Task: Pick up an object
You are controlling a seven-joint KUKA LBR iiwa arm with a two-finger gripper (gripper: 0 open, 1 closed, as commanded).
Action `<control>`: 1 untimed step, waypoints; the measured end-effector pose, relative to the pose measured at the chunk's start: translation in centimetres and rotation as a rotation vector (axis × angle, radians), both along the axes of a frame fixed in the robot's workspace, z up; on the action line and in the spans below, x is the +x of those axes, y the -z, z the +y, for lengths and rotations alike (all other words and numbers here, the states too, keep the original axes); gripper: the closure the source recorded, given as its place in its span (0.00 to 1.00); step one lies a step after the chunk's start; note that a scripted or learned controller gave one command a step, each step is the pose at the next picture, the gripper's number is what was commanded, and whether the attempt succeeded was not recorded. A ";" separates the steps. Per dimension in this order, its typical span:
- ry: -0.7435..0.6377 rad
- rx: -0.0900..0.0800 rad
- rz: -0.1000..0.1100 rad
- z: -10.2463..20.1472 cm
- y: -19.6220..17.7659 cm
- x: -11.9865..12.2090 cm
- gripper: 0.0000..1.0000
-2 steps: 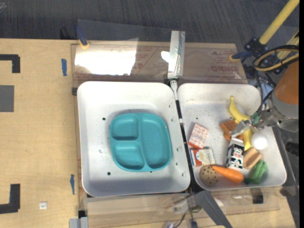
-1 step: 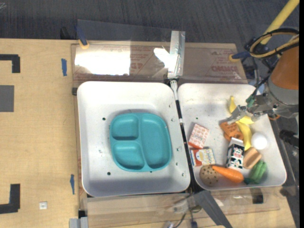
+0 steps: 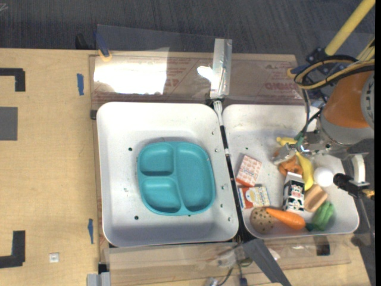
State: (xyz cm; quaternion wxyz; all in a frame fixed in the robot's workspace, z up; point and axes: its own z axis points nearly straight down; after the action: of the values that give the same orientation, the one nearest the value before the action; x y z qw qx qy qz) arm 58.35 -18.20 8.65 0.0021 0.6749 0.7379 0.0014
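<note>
While the orange plastic carrot [image 3: 287,218] lies by the near wall of the right shallow white bin [image 3: 256,121], a yellow banana [image 3: 306,170] lies behind it, my tool [image 3: 302,143] at its far end; whether the tool is open or closed, I cannot tell.

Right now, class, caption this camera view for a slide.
Arm at right bin of toy food; teal divided plate in left bin.

Bins: two, the far bin [image 3: 113,124] and the near bin [image 3: 256,124], named by distance from the claw [image 3: 296,148].
Far bin: one teal plate [image 3: 177,177], three compartments.
Near bin, just beside the claw: one banana [image 3: 306,167], one egg [image 3: 323,176].
Farther from the claw: two printed boxes [image 3: 249,168], one cow carton [image 3: 293,196], one carrot [image 3: 286,218], one brown ball [image 3: 259,218], one green piece [image 3: 322,216].
</note>
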 end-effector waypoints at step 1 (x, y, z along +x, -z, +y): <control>-0.001 -0.001 -0.004 0.0 -1.0 0.2 1.00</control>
State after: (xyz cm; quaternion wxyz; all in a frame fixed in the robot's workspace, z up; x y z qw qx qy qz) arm 58.52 -18.18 9.67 0.0039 0.6744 0.7383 0.0021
